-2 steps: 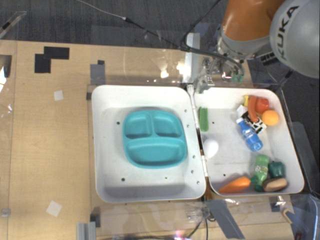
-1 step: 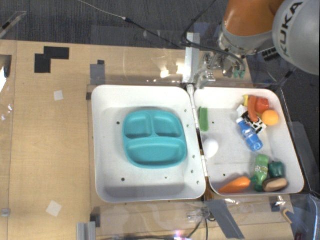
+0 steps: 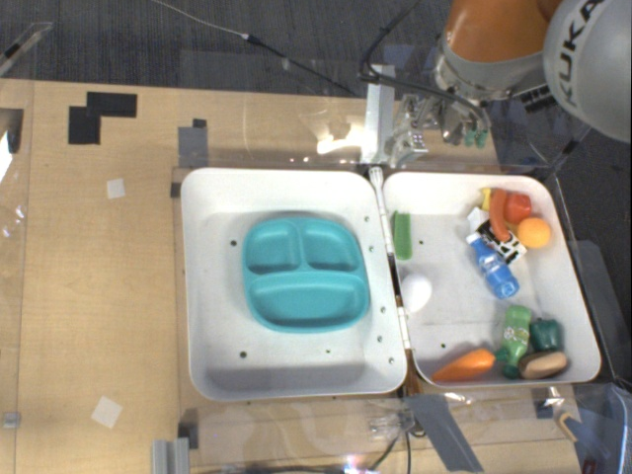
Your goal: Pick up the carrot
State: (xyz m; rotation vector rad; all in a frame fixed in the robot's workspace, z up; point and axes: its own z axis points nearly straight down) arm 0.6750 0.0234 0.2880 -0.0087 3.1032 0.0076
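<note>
Carrot (image 3: 464, 364) lies at 6 o'clock in the right bin (image 3: 444, 215), by the front wall. Prob. light, stiff, smooth plastic; grab mid-body across its width. Gripper (image 3: 439, 126) at 12 o'clock; grip state: can't tell.

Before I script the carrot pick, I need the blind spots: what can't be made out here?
- Tool: small and cluttered at the top of the camera view; open or shut is unreadable.
- Carrot: its lower side is hidden against the right bin's near wall.
- Arm: cut off by the top edge.
</note>
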